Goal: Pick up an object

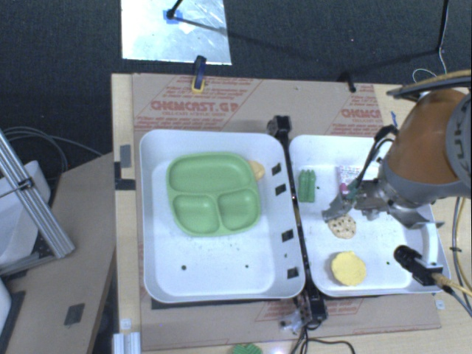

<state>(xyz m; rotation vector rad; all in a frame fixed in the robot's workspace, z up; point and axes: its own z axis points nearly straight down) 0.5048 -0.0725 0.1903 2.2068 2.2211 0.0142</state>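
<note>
Step in hand: the approach, by my reading. The gripper (341,208) sits low in the right bin (313,268), just above or touching the brown cookie (342,228) — nothing is lifted yet.

Likely target: that cookie, lying mid-bin just below the fingertips. A yellow round piece (348,268) lies nearer the front wall, a green block (306,185) stands close to the divider, and a small pink-and-white item (348,174) lies toward the back.

Gripper state: cannot tell. The dark tip blurs into the cookie's edge, so open or closed is a guess I will not make.

Next move calls for: settling squarely over the cookie, closing on its rim (a flat thing, probably awkward to pinch), then a straight lift.

Left bin (151,220): holds a green divided plate (214,193), with a yellow thing (256,169) peeking out at its right edge — mostly hidden.

Hard to make out: the arm's orange band (424,142) and wrist cover the bin's right side; whether anything lies beneath is unknown.
</note>
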